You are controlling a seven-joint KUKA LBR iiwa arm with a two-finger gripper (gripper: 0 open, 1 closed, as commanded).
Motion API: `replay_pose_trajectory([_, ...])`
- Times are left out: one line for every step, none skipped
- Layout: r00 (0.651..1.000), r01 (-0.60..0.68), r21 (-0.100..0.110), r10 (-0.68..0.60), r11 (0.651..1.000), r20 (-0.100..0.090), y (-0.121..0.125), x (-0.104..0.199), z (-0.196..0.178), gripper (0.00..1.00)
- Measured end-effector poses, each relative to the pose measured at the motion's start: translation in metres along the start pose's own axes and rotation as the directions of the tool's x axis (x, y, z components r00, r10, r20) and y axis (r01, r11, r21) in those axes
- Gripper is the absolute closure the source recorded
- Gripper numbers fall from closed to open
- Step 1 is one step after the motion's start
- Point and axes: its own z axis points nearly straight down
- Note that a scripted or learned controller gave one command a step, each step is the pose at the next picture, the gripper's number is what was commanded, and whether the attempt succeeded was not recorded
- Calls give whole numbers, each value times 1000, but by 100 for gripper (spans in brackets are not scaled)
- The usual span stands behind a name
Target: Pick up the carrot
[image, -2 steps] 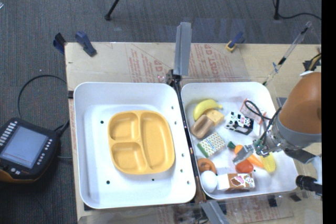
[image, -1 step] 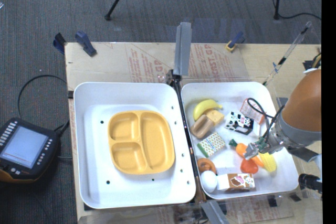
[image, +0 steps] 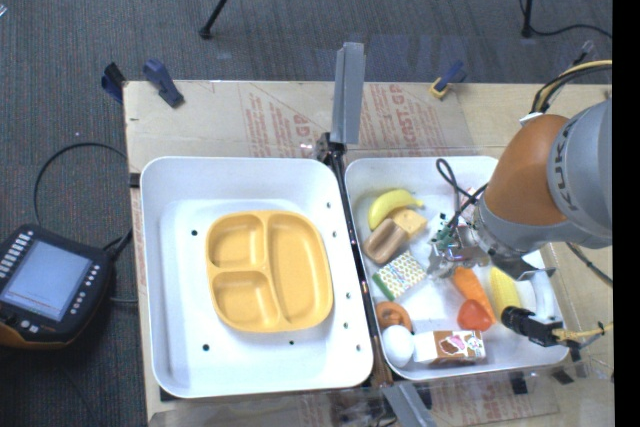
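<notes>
The carrot [image: 472, 287] is orange and lies slanted in the right bin [image: 420, 165], right of centre, between a checkered box and a yellow fruit. My gripper [image: 447, 253] hangs low over the bin just up and left of the carrot's upper end, at or very near its tip. Whether it touches the carrot is unclear from this angle. The arm's orange band [image: 530, 175] and grey wrist cover the bin's right side.
Around the carrot lie a red fruit [image: 476, 316], a yellow fruit [image: 503, 293], a checkered box [image: 401, 275], a brown bread piece [image: 385, 240], a banana [image: 390, 205], a milk carton [image: 450, 347], an egg [image: 398, 345] and a donut [image: 394, 315]. The left bin [image: 170, 215] holds a yellow divided tray [image: 268, 271].
</notes>
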Motion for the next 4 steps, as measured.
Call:
replay_pose_trajectory([1000,29,-1,-29,1000,1,-3,-75,-1,100])
replay_pose_trajectory([998,-55,-11,55,998,2,35,-33,-96,100])
replay_pose_trajectory([998,-58,-1,58,998,1,32,-34,-92,0])
replay_pose_trajectory([1000,17,-9,-17,1000,1,-50,-53,-2,0])
